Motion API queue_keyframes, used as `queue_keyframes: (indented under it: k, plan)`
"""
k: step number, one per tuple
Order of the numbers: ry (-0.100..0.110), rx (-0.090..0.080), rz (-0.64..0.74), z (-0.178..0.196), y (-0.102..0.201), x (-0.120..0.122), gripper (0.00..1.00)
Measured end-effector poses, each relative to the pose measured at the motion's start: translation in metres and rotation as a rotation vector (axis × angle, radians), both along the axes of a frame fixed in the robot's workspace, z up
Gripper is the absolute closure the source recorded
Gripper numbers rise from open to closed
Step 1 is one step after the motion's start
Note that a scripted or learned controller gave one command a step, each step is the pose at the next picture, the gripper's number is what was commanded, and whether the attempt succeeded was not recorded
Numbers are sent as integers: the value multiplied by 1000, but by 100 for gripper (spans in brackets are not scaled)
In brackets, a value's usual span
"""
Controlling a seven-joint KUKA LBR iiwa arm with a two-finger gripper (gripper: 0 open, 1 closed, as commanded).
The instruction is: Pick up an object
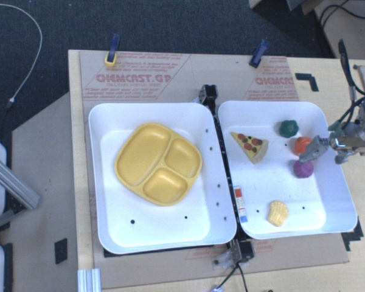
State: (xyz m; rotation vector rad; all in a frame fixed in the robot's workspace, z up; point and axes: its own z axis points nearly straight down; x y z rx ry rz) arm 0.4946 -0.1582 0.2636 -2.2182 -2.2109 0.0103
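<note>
Grey metal claw point(326, 149) with slim fingers, thin dark cables above along the wrist.

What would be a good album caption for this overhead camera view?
Gripper reaching over the right bin toward an orange toy and a purple toy.

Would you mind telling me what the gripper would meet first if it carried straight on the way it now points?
The gripper reaches in from the right, pointing left and slightly down. Most likely it would first meet the purple object just below its tip, with the orange object close above; depth is unclear from this single view.
</note>
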Motion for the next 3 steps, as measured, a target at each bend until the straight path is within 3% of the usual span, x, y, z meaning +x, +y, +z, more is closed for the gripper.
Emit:
queue_keyframes:
  k: [1,3]
  plan:
    - [-12,-3,4,6,0,2,0]
    - [-6,0,2,-84,-8,-2,0]
